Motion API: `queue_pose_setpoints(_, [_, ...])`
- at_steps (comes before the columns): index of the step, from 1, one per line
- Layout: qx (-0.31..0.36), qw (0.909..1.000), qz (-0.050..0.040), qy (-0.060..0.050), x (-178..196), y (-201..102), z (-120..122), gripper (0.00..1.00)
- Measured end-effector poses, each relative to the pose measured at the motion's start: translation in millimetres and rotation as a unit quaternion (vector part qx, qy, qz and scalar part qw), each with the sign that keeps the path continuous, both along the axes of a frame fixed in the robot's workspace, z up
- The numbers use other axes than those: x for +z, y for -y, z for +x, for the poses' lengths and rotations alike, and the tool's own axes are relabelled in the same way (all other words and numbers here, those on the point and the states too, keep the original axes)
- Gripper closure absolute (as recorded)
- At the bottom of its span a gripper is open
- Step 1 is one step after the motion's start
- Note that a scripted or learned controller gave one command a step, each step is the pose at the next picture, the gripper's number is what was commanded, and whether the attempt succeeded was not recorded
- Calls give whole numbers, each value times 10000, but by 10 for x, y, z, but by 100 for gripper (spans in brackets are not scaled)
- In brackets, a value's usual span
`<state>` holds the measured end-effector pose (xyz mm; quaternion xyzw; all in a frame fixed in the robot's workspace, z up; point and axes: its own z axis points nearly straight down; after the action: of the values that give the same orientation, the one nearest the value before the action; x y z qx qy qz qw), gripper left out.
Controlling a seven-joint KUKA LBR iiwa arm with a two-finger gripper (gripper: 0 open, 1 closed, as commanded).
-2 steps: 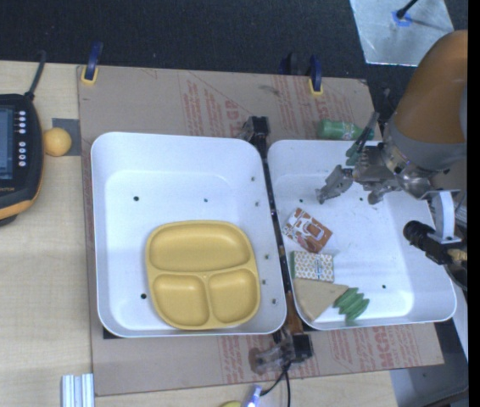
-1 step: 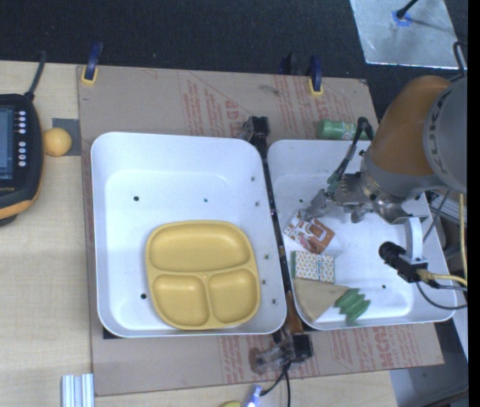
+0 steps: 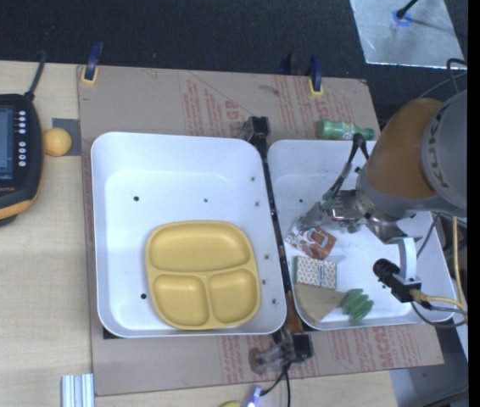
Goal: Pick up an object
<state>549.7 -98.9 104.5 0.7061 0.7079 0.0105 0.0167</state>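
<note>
Four small things lie in the right bin [image 3: 306, 175], all crowded toward its 7 o'clock corner. They are a red packet [image 3: 315, 243], a checked packet [image 3: 316, 272] touching it at 6 o'clock, a tan wedge [image 3: 315, 299] below that, and a green piece [image 3: 357, 304] just beside the wedge at 3 o'clock. The left bin [image 3: 181, 168] carries a yellow tray [image 3: 202, 274], well apart from me.

My gripper [image 3: 312, 221] hangs low over the right bin, with my arm reaching in from 3 o'clock. I cannot tell whether it is open or closed, because the wrist and cables crowd it from this angle, and I see nothing held in it.

The red packet is my nearest target. It sits just beside the gripper at 6 o'clock, perhaps partly under it. Its long axis seems to run roughly from 10 to 4 o'clock, though the crumpled outline makes that uncertain. I judge that the coming move needs a slight shift toward 6 o'clock and a descent with the jaws across that axis. The checked packet touches the red one, so a sloppy closure could pinch both or nudge the red one aside.
</note>
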Motion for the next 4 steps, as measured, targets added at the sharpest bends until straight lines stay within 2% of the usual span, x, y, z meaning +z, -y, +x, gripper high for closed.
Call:
queue_pose_setpoints(1, [6,10000,23,-49,-8,778,-632,0])
queue_pose_setpoints(2, [5,9998,48,-199,-125,656,261,0])
queue_pose_setpoints(3, [8,9998,45,-198,-123,1073,940,0])
queue_pose_setpoints(4, [6,9998,43,-210,-45,612,394,0])
